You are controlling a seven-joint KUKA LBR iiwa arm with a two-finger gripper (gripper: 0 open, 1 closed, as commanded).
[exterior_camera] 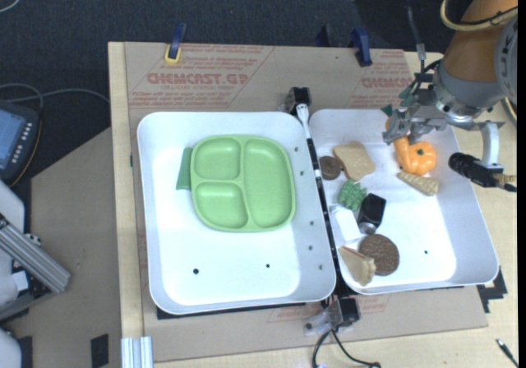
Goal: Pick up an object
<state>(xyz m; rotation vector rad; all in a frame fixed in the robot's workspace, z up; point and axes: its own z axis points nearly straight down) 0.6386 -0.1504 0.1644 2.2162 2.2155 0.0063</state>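
Note:
The right bin (460,227) holds several toy foods. An orange pumpkin (417,158) lies near its far right corner, and a pale wedge (419,184) sits just in front of it. My gripper (406,126) hangs right over the pumpkin's far-left edge, low in the bin and touching or nearly touching it. A tan bread slice (355,159), a small brown disc (329,167), a green piece (352,194) and a black block (371,210) lie along the bin's left half. A brown patty (380,253) and a tan wedge (356,264) rest at the front.
The left bin (164,218) holds a green divided plate (242,181). The grey arm with its orange band (485,21) comes in from the upper right. A black part (472,169) juts over the right bin's right rim. Clamps sit at the board's far edge.

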